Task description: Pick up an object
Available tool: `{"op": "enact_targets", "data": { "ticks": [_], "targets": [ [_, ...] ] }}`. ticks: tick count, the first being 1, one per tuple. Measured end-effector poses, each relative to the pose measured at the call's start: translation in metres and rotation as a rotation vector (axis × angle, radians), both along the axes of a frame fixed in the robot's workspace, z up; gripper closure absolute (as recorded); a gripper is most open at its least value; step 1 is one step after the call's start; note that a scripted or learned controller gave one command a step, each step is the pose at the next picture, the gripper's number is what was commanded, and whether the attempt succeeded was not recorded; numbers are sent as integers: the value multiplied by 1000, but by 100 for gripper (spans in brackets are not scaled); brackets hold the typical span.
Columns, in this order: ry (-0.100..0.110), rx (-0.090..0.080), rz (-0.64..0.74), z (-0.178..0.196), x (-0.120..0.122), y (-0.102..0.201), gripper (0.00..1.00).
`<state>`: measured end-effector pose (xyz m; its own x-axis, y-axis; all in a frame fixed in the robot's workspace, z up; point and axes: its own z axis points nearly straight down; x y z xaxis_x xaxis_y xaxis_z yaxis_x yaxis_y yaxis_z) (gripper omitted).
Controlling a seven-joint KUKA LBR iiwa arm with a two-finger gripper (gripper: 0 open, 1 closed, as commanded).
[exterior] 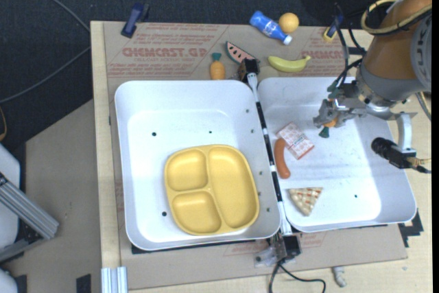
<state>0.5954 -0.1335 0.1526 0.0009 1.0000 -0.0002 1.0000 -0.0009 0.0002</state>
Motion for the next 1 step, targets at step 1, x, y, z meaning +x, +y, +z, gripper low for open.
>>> {"op": "enact_targets", "data": {
  "ticks": [1],
  "targets": [
    [-2,0,3,32,9,73,100]
  ]
}}
